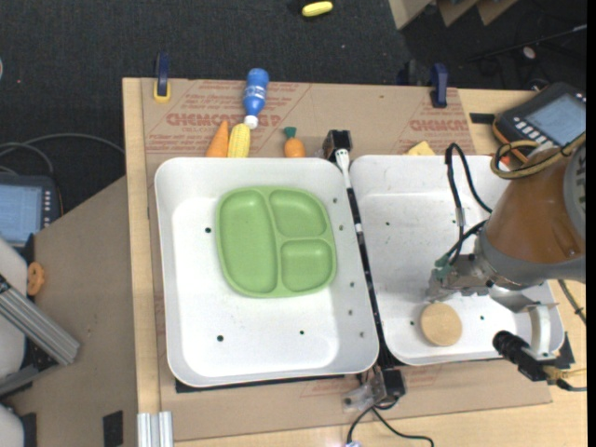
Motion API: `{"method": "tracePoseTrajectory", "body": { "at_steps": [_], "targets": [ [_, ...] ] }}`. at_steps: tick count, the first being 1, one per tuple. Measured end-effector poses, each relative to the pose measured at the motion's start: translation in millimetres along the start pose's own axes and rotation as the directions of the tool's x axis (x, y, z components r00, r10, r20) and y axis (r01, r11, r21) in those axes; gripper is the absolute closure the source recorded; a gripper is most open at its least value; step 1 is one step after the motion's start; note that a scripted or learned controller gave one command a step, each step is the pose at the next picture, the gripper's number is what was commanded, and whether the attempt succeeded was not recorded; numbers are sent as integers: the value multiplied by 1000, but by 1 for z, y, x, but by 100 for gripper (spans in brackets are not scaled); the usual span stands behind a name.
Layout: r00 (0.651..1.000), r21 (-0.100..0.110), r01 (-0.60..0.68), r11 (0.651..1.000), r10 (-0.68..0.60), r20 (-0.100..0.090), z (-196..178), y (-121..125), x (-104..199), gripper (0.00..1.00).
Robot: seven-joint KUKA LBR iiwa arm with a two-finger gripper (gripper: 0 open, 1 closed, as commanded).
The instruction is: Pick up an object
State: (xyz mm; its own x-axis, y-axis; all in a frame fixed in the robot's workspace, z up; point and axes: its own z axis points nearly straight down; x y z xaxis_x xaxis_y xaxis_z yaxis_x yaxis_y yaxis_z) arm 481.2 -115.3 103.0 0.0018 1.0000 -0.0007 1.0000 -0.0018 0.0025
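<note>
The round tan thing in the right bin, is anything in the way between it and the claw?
Nothing visible is in the way. The claw hangs just above the round tan disc, which lies flat near the front of the right bin. Bare white bin floor is all that shows between them, and nothing lies on the disc.

Arm cut off at right edge, covering right bin's far side; gripper fingertips possibly down, indistinct.

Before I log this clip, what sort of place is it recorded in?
Likely a robotics lab bench, not a kitchen: a clamped cardboard-topped bench, two white bins side by side, toy food such as corn behind them, and the arm's gripper over a round tan disc.
</note>
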Motion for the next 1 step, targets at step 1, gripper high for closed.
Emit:
{"method": "tracePoseTrajectory", "body": {
  "at_steps": [1],
  "targets": [
    [1000, 1, 0, 1000, 0, 0, 1, 0, 0, 0]
  ]
}}
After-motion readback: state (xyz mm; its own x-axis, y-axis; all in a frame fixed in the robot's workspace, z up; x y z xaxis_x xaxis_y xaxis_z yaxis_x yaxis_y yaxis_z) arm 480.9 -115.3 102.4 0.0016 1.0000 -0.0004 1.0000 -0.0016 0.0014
